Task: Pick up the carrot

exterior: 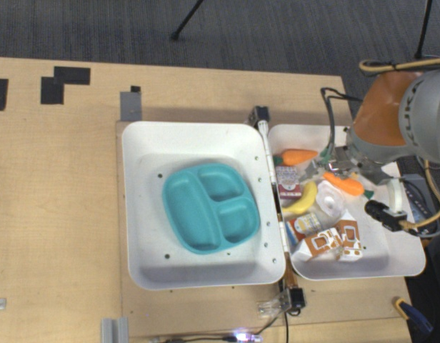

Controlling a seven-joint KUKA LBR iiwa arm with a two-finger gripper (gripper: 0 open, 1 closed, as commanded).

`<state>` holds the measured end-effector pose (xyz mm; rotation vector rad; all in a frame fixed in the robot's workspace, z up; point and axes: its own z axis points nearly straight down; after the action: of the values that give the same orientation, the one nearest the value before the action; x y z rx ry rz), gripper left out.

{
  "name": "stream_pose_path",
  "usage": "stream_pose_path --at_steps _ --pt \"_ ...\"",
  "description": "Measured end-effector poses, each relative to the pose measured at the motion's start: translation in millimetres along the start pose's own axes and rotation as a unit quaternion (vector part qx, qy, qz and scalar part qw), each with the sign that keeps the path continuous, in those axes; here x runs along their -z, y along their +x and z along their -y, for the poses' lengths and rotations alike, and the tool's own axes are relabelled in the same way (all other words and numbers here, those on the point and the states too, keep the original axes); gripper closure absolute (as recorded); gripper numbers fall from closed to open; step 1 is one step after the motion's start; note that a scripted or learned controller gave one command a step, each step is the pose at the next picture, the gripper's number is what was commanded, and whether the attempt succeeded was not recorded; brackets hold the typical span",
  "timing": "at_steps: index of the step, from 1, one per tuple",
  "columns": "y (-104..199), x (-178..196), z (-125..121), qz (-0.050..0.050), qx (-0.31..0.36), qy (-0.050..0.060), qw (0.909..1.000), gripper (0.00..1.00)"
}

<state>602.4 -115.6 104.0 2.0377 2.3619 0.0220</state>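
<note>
End effector (333, 164) low over the right white bin (391, 263) on the counter.
Its state cannot be told; the tapered orange carrot (345, 184) lies just beside it, near a yellow banana (302, 200).

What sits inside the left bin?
The left bin holds one teal divided plate, whose three compartments look bare. The plate covers the floor beneath it, so anything under it cannot be seen. The carrot lies in the right bin.
</note>
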Motion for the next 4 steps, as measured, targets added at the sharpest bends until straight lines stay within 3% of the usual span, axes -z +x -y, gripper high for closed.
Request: stream_pose_path --at_steps 1,2,3,4 --pt "-37.1 -15.7 2.4 -0.001 -0.032 0.007 0.9995 0.0" --pt "-35.0 -4.0 -0.9 -0.001 -0.029 0.005 0.9996 1.0" --pt "-35.1 -4.3 -0.6 -0.001 -0.029 0.005 0.9996 0.0" --pt "-81.3 -16.3 48.5 -0.005 -0.024 0.01 0.9996 0.0"
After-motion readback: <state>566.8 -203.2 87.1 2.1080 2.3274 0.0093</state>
